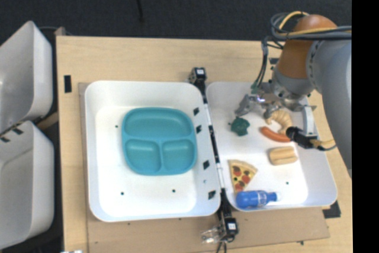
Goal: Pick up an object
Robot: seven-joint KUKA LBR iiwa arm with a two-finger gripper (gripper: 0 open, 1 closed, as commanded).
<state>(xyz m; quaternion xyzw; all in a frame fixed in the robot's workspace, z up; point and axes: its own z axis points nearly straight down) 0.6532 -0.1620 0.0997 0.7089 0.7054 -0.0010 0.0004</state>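
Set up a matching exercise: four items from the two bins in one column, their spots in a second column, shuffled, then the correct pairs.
Things:
1. teal divided plate
2. blue bottle
3. pizza slice
4. dark green toy

Places:
A. just above the bottle in the right bin
B. lying at the right bin's near edge
C. next to the gripper, right bin
D. middle of the left bin

Pairs: 1-D, 2-B, 3-A, 4-C
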